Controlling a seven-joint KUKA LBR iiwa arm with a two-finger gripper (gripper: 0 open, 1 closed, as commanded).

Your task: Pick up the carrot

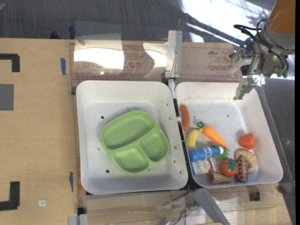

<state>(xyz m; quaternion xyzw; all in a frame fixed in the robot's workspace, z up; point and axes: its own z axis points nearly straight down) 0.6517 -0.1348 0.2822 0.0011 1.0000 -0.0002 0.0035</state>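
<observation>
Left bin [89, 125] holds a green divided plate [135, 141] at centre. Right bin [267, 125]: the carrot [213, 135] lies near its centre, tip pointing to about 10 o'clock, just beside a banana [193, 137] at its 9 o'clock. Gripper [248, 81] hangs over the bin's rim at 1 o'clock, well apart from the carrot; jaw state cannot be told.

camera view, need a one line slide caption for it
Claw hovers over the right bin's far corner, carrot among toy food below; green plate in left bin.
</observation>
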